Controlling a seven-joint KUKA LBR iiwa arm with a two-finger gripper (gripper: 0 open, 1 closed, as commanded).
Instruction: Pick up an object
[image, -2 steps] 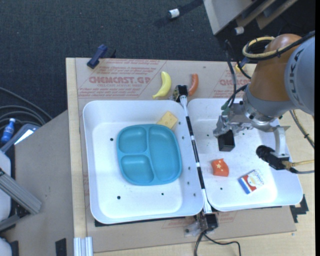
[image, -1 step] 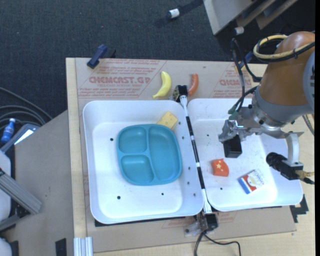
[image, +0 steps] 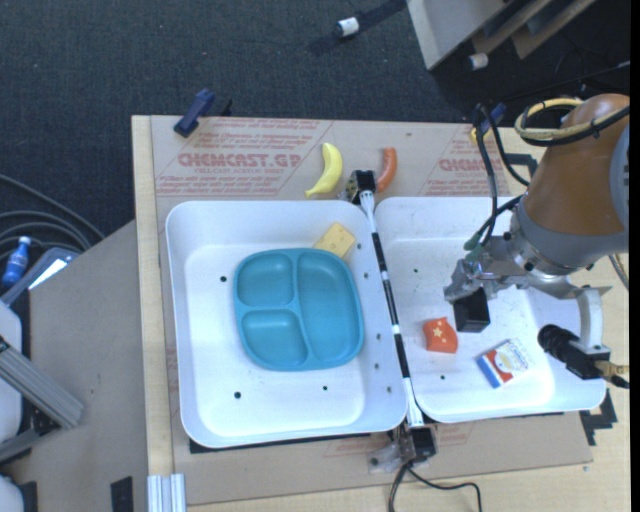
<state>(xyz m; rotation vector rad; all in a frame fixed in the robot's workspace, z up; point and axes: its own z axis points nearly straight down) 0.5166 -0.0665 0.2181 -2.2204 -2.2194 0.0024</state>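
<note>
Gripper (image: 471, 310) low over the right bin (image: 440, 230), a dark block just above and right of the small red-orange object (image: 440, 335); impossible to tell whether open or closed from this slant, and nothing visibly held. Red-orange object resting on the bin floor toward the left-centre, close under the tool and just beside it, apart from the small white, red and blue packet (image: 502, 362) lying nearer the front right. Likely light and fairly stiff, perhaps a toy piece of plastic or foam, chunky and irregular rather than flat, so probably best taken across its narrower waist from straight above, squarely, with the smooth white floor apt to let it skid away if nudged from one side. Packet looking thin and flat, harder to get under, a poorer candidate. In the left bin (image: 195, 300), a teal divided plate (image: 298, 308) and a tan block (image: 336, 240) at its upper edge, well apart from the tool. On the board beyond the bins, a yellow banana (image: 326, 170) and an orange-red piece (image: 386, 168), outside both bins. Pick judged not yet made.
</note>
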